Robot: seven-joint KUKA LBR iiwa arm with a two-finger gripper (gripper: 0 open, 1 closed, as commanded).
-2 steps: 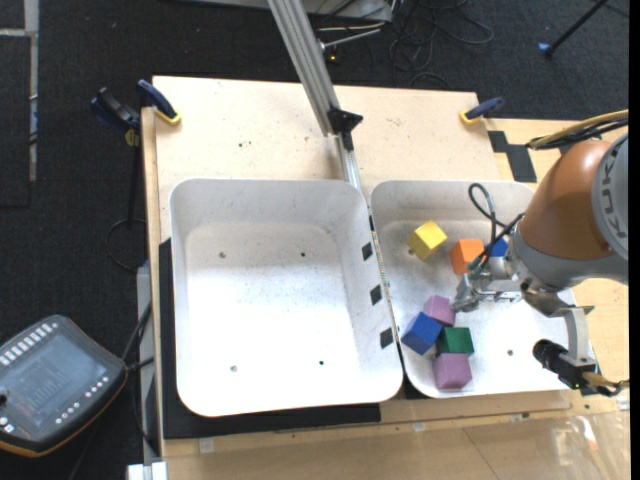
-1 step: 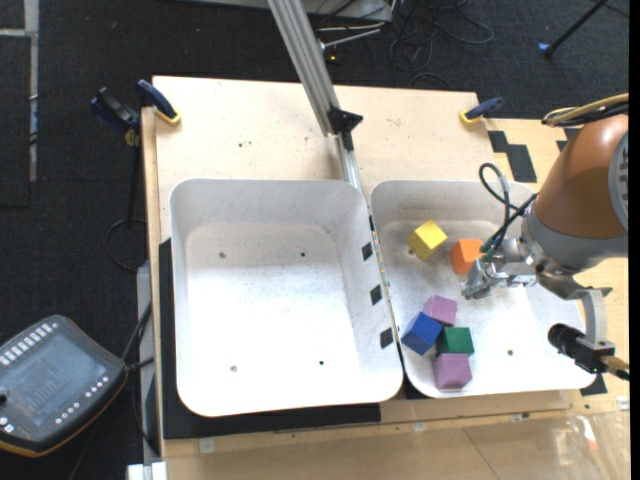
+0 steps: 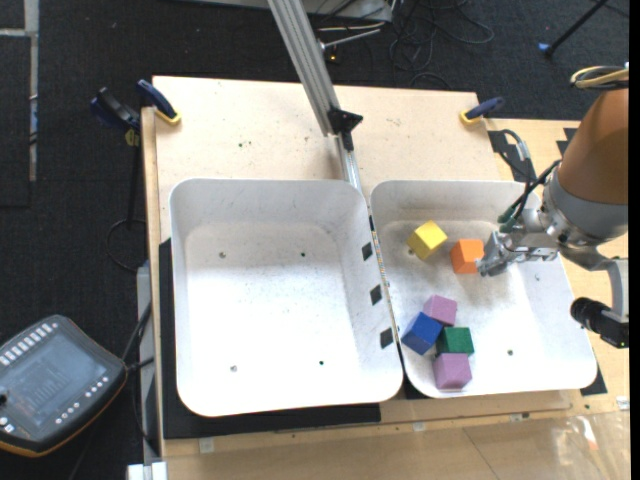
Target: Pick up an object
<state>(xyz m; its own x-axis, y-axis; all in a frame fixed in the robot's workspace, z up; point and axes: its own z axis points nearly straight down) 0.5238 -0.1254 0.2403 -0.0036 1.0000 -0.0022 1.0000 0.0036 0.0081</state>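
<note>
The two-finger gripper sits low in the right shallow white bin, just beside the small orange cube; whether it is released or clenched cannot be determined. A yellow cube lies to the left of the orange one. Nearer the front wall, a blue cube, a green cube and two purple cubes form a cluster.
</note>
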